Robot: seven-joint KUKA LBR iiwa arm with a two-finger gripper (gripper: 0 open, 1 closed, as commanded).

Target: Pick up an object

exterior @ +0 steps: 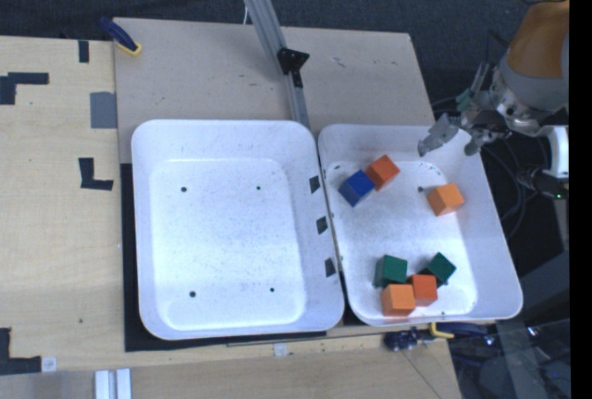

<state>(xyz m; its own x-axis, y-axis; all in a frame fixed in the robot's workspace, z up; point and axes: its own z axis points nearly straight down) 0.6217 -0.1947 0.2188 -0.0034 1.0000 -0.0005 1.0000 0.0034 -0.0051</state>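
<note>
Tool (450, 134) is hovering over the right bin's (490, 244) upper right rim, holding nothing; how wide it stands, I cannot tell. Just below it an orange cube (446, 199) is lying, with an orange block (383, 171) touching a blue block (356, 188) lower left of it.

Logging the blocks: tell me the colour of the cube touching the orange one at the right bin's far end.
Blue, seen clearly in the camera view.

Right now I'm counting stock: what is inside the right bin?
The right bin holds seven blocks: one blue, four orange and two green. Whether the near cluster hides anything beneath it cannot be seen.
</note>
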